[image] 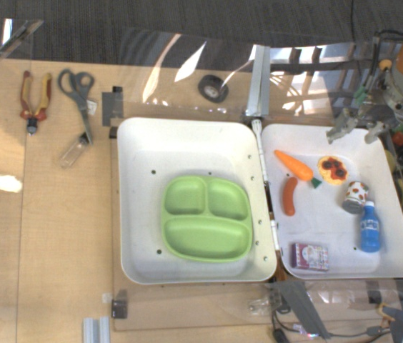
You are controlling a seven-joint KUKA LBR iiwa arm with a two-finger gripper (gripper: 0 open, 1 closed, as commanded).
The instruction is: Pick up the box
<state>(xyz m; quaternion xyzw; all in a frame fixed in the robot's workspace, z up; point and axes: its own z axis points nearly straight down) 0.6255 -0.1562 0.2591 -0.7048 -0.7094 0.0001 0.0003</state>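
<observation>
Box (309,257) lies flat in the right bin (401,263), near its front edge, left of the blue bottle (369,231) and apart from it. Small printed carton, purple-pink face up. Likely light, stiff card, thin walls that could dent under a hard squeeze; the glossy print may be a bit slick. Low profile, so the best hold is probably across the short sides, coming straight down, fingers reaching the bin floor. Clear space around it on all sides; the sausage (289,196) and carrot (294,165) sit well apart further back.

Pincer (355,123) hangs over the back rim of the right bin, well apart from the box, nothing between the fingers. Whether they are apart or together cannot be told: they are small and lost in clutter and glare. The arm is cut off at the right edge. Box print unreadable. The item under the bottle's top (356,195) is hard to identify.
</observation>
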